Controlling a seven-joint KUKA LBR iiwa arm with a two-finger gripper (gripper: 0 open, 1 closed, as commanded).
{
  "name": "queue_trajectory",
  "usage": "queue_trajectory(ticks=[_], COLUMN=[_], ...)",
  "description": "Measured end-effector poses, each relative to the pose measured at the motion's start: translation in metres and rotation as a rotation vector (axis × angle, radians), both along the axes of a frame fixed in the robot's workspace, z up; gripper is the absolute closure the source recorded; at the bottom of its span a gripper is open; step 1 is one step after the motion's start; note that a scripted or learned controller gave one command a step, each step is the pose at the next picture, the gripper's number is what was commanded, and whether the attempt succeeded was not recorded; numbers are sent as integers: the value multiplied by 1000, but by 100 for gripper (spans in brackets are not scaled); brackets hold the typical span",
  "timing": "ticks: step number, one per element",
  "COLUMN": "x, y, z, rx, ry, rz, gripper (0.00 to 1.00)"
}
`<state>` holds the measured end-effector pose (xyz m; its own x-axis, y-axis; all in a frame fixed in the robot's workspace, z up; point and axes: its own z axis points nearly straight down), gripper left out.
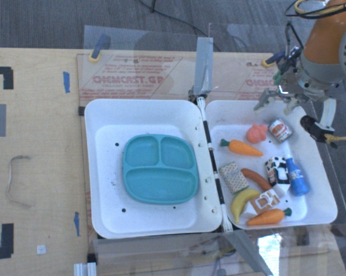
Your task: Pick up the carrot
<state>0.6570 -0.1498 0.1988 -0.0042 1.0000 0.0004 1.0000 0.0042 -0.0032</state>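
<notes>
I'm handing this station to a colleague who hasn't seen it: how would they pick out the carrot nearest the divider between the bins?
Start at the right-hand white bin, the crowded one. Along its upper left part, just right of the divider, lies the carrot, green top toward the divider. A pink rounded toy sits just above its tip. A second carrot lies at the bin's front edge beside a banana.

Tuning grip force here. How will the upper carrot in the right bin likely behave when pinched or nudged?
The carrot looks like a smooth moulded toy, so probably stiff and light. Its rounded, tapering body may roll or slip out of a pinch. The pink toy lies close by its thick end, so a nudge may shift both.
</notes>
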Motion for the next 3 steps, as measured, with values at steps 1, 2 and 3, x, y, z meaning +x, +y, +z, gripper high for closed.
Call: queue_trajectory(ticks=[1, 2, 3], x=[-46, -31, -33], y=[32, 41, 41], z=[-83, -93, -93], rx=[-5, -10, -11], ry=[-28, -46, -46], rz=[40, 167, 194], gripper=[0, 0, 0])
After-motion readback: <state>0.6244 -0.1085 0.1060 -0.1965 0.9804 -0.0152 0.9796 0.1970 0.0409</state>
